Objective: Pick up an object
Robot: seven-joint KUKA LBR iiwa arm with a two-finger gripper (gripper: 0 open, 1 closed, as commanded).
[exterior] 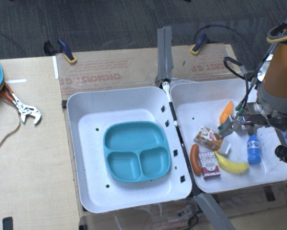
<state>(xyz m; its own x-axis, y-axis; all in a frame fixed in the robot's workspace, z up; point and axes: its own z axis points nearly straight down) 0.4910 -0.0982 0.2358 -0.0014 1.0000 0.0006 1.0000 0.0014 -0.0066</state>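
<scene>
Claw [231,125] low in right bin [270,175], grip state impossible to tell; hovering near carrot [226,112], long axis slanting toward far-right corner; banana [232,164] lying along near edge; blue bottle [253,149] upright-ish beside.

A teal divided plate [137,151] lies in the left bin [84,158]; the end effector [230,125] hangs over the right bin's [193,107] clutter.

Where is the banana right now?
The banana lies in the right bin near its front edge, beside the red carton, left of the blue bottle.
</scene>
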